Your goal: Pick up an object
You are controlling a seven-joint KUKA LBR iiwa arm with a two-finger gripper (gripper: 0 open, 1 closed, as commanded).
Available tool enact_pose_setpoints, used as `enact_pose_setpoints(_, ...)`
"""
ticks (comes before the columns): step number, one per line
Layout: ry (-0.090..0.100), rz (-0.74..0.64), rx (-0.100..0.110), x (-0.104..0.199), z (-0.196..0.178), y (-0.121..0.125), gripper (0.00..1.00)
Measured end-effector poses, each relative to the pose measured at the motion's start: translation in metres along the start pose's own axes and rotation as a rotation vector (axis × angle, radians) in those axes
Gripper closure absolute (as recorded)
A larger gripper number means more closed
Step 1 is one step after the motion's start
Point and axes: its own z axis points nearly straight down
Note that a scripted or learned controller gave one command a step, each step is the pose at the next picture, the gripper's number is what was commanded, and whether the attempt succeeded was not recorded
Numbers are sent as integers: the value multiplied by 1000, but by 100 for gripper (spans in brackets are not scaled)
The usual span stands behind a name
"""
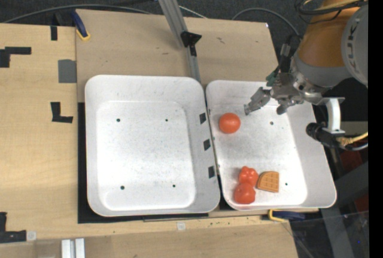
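An orange-red ball lies in the upper left of the right bin. Near that bin's front edge sit a red pepper-shaped toy and, touching its right side, a tan waffle-like piece. My gripper hangs over the upper part of the right bin, to the right of the ball and a little above it. Its two fingers are spread apart with nothing between them.
The left bin adjoins the right one, joined by black clips along the seam. A slanted metal pole with a black clamp rises behind the bins. Cables run at the right, beside the arm.
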Motion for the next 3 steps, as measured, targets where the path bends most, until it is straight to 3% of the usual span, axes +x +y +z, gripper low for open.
enact_pose_setpoints(2,0,2,0,-16,102,-7,0)
enact_pose_setpoints(3,0,-1,-4,-15,89,-5,100)
